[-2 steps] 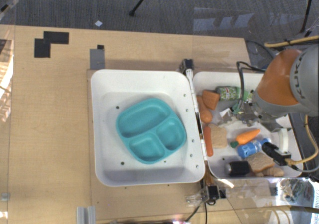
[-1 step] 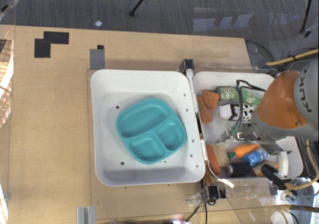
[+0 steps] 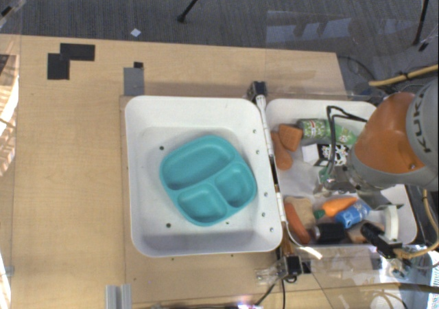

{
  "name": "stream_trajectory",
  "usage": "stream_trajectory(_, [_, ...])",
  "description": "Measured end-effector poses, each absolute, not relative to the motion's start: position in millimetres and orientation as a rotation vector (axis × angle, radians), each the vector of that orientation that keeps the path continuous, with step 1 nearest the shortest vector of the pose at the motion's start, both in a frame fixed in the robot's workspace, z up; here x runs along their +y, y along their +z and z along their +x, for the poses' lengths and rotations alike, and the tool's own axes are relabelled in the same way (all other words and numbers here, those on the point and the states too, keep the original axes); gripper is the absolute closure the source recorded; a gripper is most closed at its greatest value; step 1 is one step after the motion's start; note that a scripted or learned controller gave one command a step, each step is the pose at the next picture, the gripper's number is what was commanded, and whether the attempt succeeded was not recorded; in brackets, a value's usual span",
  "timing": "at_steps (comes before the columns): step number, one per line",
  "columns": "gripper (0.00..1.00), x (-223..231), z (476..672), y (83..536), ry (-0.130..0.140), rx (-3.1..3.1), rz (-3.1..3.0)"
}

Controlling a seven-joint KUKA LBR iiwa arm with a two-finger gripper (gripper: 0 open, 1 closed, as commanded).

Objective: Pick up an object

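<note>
The gripper (image 3: 329, 178) is low in the right bin (image 3: 405, 211); its state cannot be determined. The carrot (image 3: 338, 205) lies just below it.

The grey arm (image 3: 401, 139), orange-banded above the wrist, reaches in from the right, pointing downward

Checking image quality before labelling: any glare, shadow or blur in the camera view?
Camera view: bright sunlight washes out the right bin's floor and streaks the bench's left edge; the arm shadows the clutter under it; the teal tray in the left bin is evenly lit and sharp; small items look soft.
</note>
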State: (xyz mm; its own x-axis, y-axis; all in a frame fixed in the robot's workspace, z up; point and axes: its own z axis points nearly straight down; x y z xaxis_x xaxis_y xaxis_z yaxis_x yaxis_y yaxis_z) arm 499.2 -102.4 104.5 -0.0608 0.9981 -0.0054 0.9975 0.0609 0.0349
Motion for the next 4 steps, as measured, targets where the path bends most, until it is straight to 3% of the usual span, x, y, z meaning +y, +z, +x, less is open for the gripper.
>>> stream_trajectory(1, [1.00, -106, 548.0, 191, 0.011, 2.142, 2.286])
stream_trajectory(2, [1.00, -100, 487.8, 217, 0.003, 1.937, 2.473])
stream_trajectory(3, [0.00, -100, 487.8, 216, 0.002, 1.937, 2.473])
stream_trajectory(4, [0.00, -151, 491.7, 89, 0.013, 2.058, 2.357])
